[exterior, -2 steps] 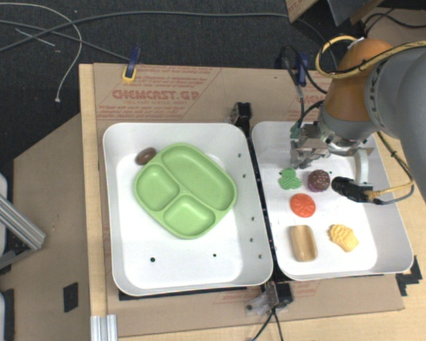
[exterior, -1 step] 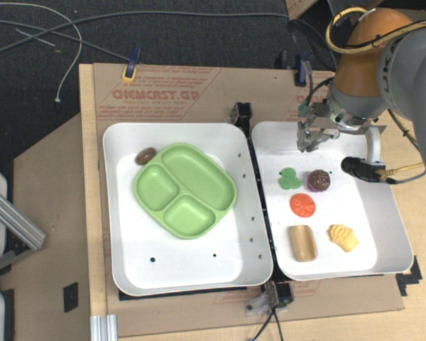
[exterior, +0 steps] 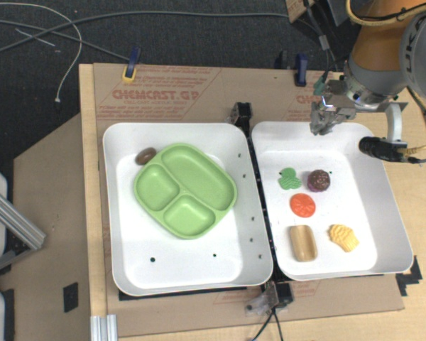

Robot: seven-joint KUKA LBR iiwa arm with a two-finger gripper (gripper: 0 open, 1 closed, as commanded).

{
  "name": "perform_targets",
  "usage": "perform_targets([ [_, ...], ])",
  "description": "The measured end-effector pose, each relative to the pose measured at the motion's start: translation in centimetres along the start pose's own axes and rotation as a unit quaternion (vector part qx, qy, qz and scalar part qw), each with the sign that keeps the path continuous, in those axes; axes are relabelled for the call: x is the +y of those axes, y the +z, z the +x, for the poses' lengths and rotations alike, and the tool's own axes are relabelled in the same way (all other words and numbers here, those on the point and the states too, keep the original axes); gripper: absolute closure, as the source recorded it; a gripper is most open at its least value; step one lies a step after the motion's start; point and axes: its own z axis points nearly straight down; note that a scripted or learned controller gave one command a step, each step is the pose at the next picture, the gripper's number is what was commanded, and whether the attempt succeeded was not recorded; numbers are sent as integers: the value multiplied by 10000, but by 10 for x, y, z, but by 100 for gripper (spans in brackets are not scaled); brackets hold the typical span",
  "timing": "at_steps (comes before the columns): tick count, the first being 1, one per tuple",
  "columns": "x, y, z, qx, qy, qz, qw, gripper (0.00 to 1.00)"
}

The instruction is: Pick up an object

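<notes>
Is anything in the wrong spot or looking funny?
One thing: a small brown piece lies alone in the left bin, beside the green divided plate rather than in it. The other toy foods sit in the right bin.

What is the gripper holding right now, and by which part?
Nothing. The gripper hangs over the far rim of the right bin, apart from the five items lying in it; nothing shows between its fingers.
</notes>
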Motion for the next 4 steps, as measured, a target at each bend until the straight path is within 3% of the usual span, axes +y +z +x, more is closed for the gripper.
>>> perform_targets([
  [1,1,-28,0,3,1,11,10000,100],
  [3,7,-35,93,-1,3,10,10000,100],
  [4,5,-16,139,3,3,32,10000,100],
])
